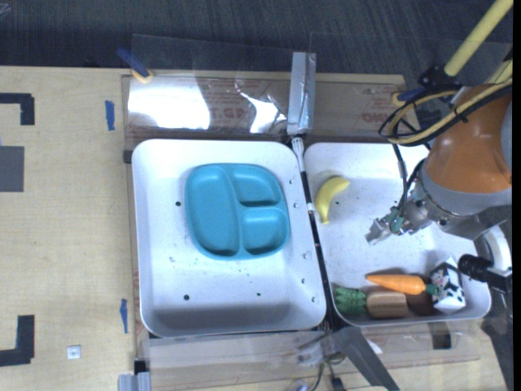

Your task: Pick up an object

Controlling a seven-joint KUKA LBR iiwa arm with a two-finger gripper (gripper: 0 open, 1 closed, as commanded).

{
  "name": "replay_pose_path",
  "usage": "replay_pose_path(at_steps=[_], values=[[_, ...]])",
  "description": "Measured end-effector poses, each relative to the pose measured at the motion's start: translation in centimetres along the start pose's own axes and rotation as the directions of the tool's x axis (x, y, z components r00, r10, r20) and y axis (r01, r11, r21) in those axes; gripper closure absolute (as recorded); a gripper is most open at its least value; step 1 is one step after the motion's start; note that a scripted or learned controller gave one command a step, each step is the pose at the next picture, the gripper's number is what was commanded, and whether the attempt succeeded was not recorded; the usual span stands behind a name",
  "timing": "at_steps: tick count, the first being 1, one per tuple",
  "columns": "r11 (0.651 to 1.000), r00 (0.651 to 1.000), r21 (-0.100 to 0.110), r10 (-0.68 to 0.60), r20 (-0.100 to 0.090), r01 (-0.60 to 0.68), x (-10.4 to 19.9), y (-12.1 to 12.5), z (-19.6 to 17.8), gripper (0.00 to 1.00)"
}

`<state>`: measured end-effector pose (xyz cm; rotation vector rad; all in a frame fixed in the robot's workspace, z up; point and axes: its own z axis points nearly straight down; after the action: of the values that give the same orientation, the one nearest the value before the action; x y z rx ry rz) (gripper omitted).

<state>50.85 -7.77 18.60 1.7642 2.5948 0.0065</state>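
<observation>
Banana point(329, 194) near bin edge, hand point(383, 229) apart

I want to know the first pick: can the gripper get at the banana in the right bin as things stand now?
Probably yes. The banana lies alone by the right bin's left wall, with bare floor between it and the gripper. The nearby wall may hinder a grasp.

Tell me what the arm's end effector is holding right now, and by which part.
Nothing: the end effector hangs over bare floor of the right white bin, apart from the yellow banana and orange carrot.
</observation>
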Motion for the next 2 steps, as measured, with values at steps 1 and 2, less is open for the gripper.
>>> replay_pose_path(at_steps=[1, 2], values=[[1.0, 1.0, -0.001, 0.002, 0.002, -0.002, -0.14, 0.01, -0.93, 1.0], [1.0, 1.0, 0.0, 0.003, 0.001, -0.003, -0.16, -0.03, -0.86, 0.0]])
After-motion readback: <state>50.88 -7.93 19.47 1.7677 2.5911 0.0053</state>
